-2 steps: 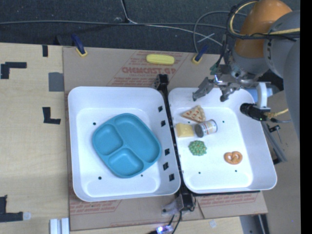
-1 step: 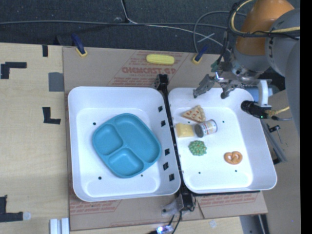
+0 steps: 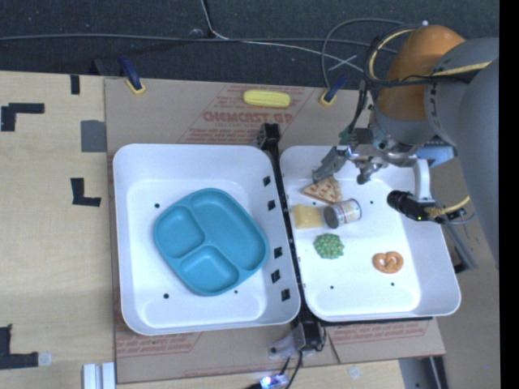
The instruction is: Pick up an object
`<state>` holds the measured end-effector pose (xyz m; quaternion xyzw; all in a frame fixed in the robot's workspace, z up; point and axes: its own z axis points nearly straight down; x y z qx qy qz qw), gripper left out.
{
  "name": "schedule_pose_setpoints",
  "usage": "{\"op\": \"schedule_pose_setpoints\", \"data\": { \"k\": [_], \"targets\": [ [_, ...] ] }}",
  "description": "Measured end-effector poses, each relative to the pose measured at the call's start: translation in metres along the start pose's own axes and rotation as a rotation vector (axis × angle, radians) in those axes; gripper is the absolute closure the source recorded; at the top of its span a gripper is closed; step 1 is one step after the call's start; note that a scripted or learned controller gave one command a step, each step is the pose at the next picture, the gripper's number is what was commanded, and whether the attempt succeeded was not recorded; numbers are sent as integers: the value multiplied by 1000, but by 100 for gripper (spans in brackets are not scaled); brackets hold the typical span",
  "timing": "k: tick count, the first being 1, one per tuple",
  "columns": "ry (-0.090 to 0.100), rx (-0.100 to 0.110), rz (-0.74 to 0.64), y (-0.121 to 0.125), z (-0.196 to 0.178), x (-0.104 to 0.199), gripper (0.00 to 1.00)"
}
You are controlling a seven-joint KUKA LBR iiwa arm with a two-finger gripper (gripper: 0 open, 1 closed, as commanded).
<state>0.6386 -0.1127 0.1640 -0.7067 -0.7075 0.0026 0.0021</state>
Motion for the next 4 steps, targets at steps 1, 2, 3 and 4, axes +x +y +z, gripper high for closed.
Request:
{"op": "schedule_pose_setpoints", "data": {
  "k": [1, 2, 3, 4],
  "targets": [
    [0, -1, 0, -4, 45, -3, 0],
    [-1, -5, -1, -4, 81, -2, 0],
    [-2, -7, -2, -3, 69, -2, 100],
    [0, -9, 0, -12, 16, -2, 100]
  ]
}}
